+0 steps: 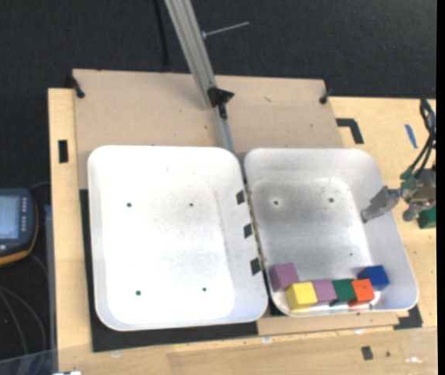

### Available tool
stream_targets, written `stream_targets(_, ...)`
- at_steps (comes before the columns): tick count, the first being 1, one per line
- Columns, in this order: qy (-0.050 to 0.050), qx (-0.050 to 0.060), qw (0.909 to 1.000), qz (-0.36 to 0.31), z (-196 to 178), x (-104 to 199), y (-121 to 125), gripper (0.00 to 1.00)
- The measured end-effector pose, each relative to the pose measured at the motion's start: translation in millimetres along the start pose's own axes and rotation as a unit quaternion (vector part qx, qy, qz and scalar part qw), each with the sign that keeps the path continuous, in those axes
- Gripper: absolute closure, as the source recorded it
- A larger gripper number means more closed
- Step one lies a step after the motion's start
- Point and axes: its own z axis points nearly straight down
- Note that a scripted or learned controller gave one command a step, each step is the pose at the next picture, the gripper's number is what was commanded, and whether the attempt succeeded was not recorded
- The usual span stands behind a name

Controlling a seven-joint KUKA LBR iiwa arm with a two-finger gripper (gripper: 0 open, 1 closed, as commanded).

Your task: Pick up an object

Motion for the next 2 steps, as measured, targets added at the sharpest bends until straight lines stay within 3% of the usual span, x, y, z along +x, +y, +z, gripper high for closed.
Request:
stream_targets(1, -0.001, -0.004, 1.0, -0.004, -167.7, 54.9, -19.1, 0.0)
stream_targets(2, 0.001, 0.004, 1.0, -0.001, -82.7, 51.3, -20.0, 0.0)
